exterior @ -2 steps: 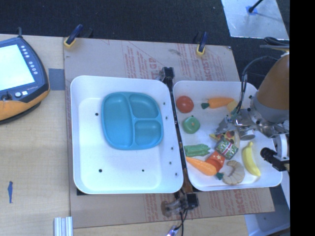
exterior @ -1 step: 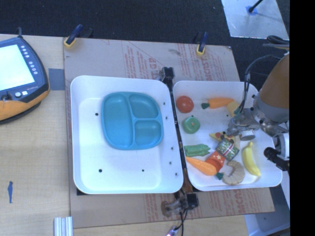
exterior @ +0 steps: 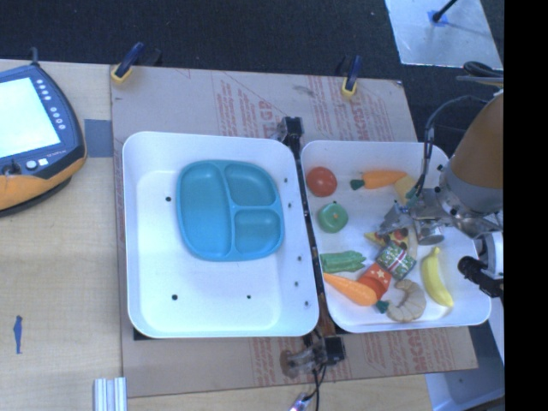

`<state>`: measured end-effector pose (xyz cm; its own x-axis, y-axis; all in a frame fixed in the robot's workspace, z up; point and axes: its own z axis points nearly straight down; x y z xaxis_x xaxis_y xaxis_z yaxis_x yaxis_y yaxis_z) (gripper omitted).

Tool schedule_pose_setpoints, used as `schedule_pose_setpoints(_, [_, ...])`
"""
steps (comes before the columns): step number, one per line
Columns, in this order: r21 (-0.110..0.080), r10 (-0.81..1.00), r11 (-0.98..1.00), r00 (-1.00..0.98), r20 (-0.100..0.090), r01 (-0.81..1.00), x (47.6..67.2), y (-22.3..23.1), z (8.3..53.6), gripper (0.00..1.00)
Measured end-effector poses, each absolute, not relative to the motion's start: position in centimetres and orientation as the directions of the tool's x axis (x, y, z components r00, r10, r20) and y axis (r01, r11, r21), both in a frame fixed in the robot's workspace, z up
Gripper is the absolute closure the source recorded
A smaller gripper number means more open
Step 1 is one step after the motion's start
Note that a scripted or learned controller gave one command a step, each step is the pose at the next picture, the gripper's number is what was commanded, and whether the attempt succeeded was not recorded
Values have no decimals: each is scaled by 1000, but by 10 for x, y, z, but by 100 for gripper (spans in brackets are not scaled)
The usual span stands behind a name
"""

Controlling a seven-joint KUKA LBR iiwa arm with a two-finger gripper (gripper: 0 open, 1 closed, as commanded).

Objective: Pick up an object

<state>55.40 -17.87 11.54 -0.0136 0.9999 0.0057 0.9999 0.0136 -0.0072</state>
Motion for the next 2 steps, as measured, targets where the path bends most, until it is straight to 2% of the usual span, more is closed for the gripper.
schedule_pose_setpoints(1, [-7, 1000, 16, -16, 26, 1000, 621, -190, 92, 0])
schedule_pose_setpoints(2, [-13, 1000, 8, -7, 7, 1000, 655, -178, 91, 0])
